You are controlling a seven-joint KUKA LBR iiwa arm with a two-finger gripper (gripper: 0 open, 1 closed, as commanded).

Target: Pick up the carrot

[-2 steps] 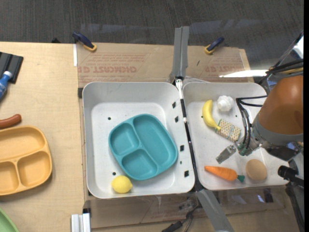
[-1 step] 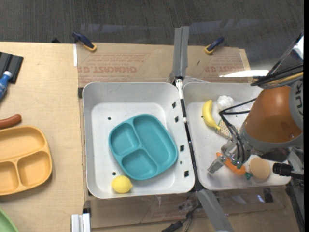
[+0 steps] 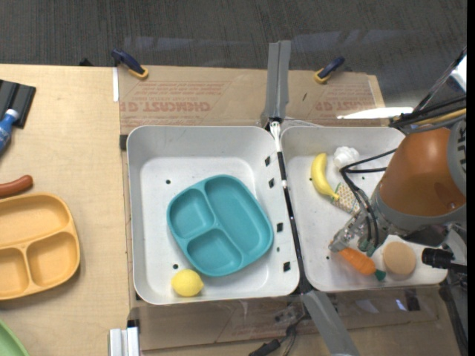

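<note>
Lying near the front edge of the right-hand shallow white bin (image 3: 320,273), the small orange toy carrot with a green tip (image 3: 359,262) sits just beside a round beige ball (image 3: 399,259). Right above it hangs the hand (image 3: 358,236); whether it is open or closed, I cannot tell. The carrot looks light, stiff and smooth; gripping across its thicker orange middle seems safest.

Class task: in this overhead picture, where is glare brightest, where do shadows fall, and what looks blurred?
Camera view: glare streaks the cardboard behind the right bin; soft shadow lies beneath the arm, around the carrot; the pincer is slightly blurred; the teal tray looks sharp.
</note>
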